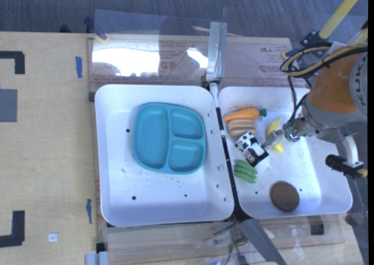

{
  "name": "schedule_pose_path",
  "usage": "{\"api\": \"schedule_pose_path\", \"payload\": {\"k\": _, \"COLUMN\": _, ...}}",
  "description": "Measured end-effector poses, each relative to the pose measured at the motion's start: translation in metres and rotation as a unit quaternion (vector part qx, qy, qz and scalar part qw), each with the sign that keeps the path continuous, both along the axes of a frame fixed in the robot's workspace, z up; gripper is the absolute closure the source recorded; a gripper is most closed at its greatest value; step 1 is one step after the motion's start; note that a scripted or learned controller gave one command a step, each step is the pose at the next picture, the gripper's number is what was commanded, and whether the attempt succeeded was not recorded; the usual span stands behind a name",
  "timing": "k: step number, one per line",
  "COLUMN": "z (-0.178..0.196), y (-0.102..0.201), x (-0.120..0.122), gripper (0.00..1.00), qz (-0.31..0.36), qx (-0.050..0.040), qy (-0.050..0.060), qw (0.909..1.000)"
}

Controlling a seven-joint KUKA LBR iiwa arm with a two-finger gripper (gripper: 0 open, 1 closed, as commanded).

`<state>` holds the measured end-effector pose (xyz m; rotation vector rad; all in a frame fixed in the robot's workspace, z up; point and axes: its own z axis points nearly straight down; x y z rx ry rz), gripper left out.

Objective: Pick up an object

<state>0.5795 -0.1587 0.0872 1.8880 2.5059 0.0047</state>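
Looking down from the camera view, the right white bin (327, 199) holds a small crowd of toys, any of which could serve as the object to lift: a hot dog toy (241, 122) at about 11 o'clock in the bin, a black-and-white block (251, 147) just below it, a green pea pod (246, 172) at about 8 o'clock touching the bin's left wall region, a yellow piece (276, 135) near the middle, and a brown round cookie (284, 196) at about 6 o'clock, standing well apart from the rest. The end effector (279, 135) hangs low over the yellow piece, just beside the black-and-white block; whether it is apart, together or clamped on anything I cannot tell, since the tip is small and blurred against the toys. These look like light, hollow plastic playthings, stiff and rather slick, so I judge they will slide or roll sooner than break; a hold across the narrow middle of the yellow piece or the block seems best. The cookie, flat and alone, offers the most open room around it. Crowding is the trouble at 9 to 11 o'clock, where the toys nearly touch and the divider between the bins stands close. The left white bin (117, 193) carries a blue sectioned plate (169, 138) at its centre. The desk (47, 158) stretches away at 9 o'clock.
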Motion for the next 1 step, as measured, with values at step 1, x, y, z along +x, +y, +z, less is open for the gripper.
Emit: {"api": "schedule_pose_path", "payload": {"k": 1, "z": 0.0131, "y": -0.0012, "x": 0.0023, "gripper": 1.00, "qz": -0.001, "qx": -0.0009, "qy": -0.004, "qw": 1.0000}}
